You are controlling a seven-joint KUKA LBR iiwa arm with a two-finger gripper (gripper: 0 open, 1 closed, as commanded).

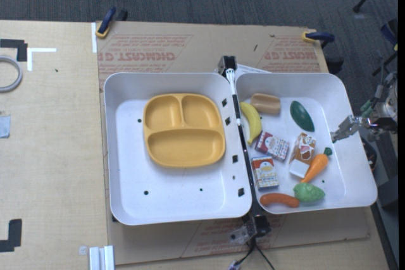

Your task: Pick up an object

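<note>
The tool (342,129) hung at the right bin's (347,194) outer edge, above its right wall, and whether it was wide or narrow could not be told from this slant; nothing was seen in it. The candidates all lay in that bin: a banana (251,121) against the divider, a brown roll (265,104) near the back, a dark green pod (302,116), three small printed cartons (272,145), a carrot (315,167), a green leafy piece (309,193) and a red sausage (279,200) at the front. They looked like light, stiff plastic play food, smooth and likely to slip. The carrot lay closest and would probably be best taken across its thicker middle, where the taper is least. The left bin (120,186) held a yellow divided plate (184,129).
</note>
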